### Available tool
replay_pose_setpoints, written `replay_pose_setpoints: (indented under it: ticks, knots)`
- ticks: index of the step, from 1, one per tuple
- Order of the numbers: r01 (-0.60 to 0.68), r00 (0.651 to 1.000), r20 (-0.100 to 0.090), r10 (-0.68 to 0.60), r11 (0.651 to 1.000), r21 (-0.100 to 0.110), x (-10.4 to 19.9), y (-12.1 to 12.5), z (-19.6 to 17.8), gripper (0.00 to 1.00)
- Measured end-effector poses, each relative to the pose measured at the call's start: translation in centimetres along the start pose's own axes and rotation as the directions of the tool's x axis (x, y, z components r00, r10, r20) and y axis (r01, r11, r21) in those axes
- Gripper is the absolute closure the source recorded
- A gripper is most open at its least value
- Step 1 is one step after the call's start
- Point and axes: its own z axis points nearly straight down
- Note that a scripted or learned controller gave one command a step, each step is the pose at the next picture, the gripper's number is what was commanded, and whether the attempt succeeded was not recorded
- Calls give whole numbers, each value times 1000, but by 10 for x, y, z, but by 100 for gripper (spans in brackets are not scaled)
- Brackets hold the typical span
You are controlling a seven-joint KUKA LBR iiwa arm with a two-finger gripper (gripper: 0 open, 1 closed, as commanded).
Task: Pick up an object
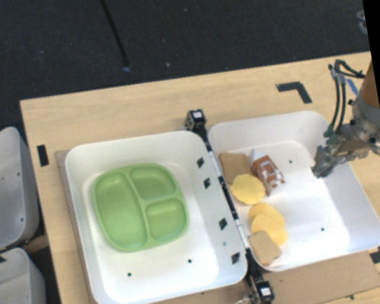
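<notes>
Two white bins [279, 125] are sitting on a wooden bench [132, 107]. Over the right one, the gripper [324, 163] is hovering; I cannot tell how its jaws are standing

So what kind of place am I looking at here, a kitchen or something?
More likely a robot test bench than a kitchen. Two shallow white plastic bins sit side by side on a pale wooden bench; one holds a green divided plastic plate, the other small toy-like food pieces, with the robot's claw above it.

divided plate [141, 206] in left bin [97, 286], perhaps 5 food items [257, 205] in right bin [347, 229]
</notes>
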Motion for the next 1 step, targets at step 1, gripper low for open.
replay_pose_setpoints:
  ticks: [1]
  knots:
    - [1, 1000, -1, -1, 1000, 1, 58, 15, 9, 100]
